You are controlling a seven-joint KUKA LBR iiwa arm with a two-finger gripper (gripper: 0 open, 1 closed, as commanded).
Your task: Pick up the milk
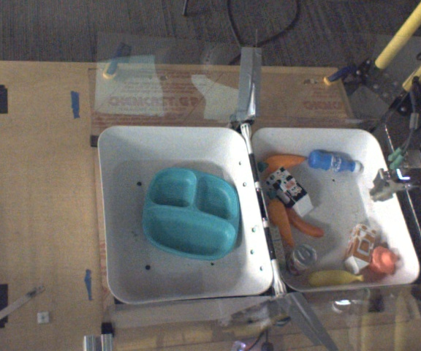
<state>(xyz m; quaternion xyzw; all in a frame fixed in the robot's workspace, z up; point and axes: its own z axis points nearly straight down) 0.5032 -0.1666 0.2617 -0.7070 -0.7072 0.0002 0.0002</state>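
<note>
Against the left wall of the right bin (371,146) lies the milk (287,188), a small carton with black-and-white cow patches, resting on its side and turned at a slant. It sits on top of two carrots: one carrot (284,162) pokes out from under its upper end, and another carrot (296,222) runs out below it toward the middle of the bin. A blue bottle (333,161) lies near its upper right, apart from it.

Farther down are a can (303,257), a banana (334,277) along the bottom wall, and a small orange-and-white box (362,243) just beside a reddish lump (384,260). The left bin (115,196) holds a teal divided plate (191,213), and both bins stand on the counter (35,196).

The gripper (390,183) hangs over the right rim of the right bin, well apart from the milk. From this angle I cannot tell whether it is open or closed, and nothing shows in its hold.

The carton looks light and fairly stiff, with flat faces that may give a little if pinched hard. It is propped on round carrots, so it will likely rock or slide when touched. The best hold is probably across its narrow width, on the two long flat sides, near the middle and away from the bin wall.
</note>
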